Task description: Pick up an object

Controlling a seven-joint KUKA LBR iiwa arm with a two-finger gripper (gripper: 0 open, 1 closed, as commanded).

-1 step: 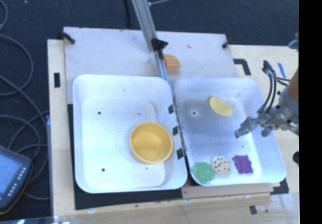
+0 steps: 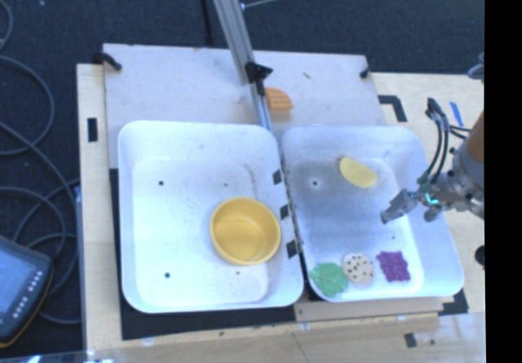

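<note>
My gripper [image 2: 415,208] hangs over the right side of the right bin [image 2: 326,145], open, with nothing between its fingers. One grey finger [image 2: 396,208] points left toward the bin's middle. A flat yellow piece [image 2: 358,172] lies up and to the left of the gripper, apart from it. Along the bin's front edge lie a green piece [image 2: 329,278], a round speckled cookie [image 2: 357,268] and a purple piece [image 2: 395,266], all below the gripper. A yellow bowl [image 2: 245,231] stands upright in the left bin [image 2: 155,190].
An orange object [image 2: 278,100] lies on the board behind the bins. A slanted metal bar [image 2: 232,23] reaches down to the divide between the bins. Cables and a dark tablet [image 2: 20,284] lie off the bench at left.
</note>
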